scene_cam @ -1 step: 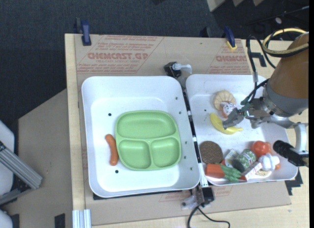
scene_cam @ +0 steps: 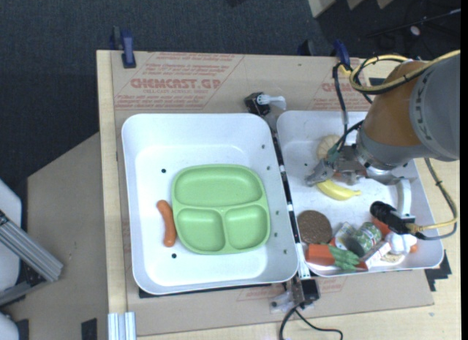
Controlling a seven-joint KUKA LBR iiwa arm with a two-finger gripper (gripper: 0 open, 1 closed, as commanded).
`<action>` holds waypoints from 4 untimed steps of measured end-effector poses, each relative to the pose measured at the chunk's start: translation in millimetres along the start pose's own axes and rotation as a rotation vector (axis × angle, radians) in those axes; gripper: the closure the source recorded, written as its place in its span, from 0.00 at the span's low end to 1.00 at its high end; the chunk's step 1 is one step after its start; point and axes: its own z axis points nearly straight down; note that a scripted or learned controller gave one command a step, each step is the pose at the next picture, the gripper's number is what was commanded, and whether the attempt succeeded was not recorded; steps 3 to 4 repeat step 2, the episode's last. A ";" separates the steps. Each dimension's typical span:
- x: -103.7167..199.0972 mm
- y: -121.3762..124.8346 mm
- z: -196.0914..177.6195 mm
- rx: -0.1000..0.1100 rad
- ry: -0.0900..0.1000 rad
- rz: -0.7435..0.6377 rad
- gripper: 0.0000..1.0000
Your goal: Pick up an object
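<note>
Bench point(scene_cam: 183, 82): brown board top with red printed lettering, carrying 2 shallow white bins side by side.

Left bin point(scene_cam: 146, 141): holds 1 green plate point(scene_cam: 219, 208) with 3 compartments, 1 wide one at the far side and 2 smaller ones at the near side, lying flat near the bin's middle. Just beside the plate's left edge, on the bin floor, lies 1 orange-red sausage point(scene_cam: 167, 222), slightly curved, running lengthwise front to back.

Right bin point(scene_cam: 296, 130): holds the loose items.
- 1 banana point(scene_cam: 338, 190), yellow, short and curved, lying flat near the bin's middle, tips pointing left and right. It sits directly beneath the claw.
- 1 brown round disc point(scene_cam: 315, 226), like a burger patty, flat, nearer the front left of the bin.
- 1 carrot point(scene_cam: 325, 255), orange with green leaves, at the front edge.
- 1 dark green can point(scene_cam: 363, 239) lying on its side among a cluster of small red and white pieces at the front right.
- 1 pale round item point(scene_cam: 329, 144) at the far side, partly hidden by the arm.

Arm point(scene_cam: 417, 112): grey with an orange band, reaching in from the right over the right bin.

Claw point(scene_cam: 330, 174): low over the banana's upper edge, close to touching. Whether the claw is apart or together cannot be told from this angle; nothing is visibly clamped in it.
</note>
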 end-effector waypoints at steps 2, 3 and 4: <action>61.4 32.1 -112.3 -0.011 0.002 -0.006 1.00; 61.4 32.1 -112.3 -0.011 0.002 -0.006 1.00; 61.4 32.1 -112.3 -0.011 0.002 -0.006 1.00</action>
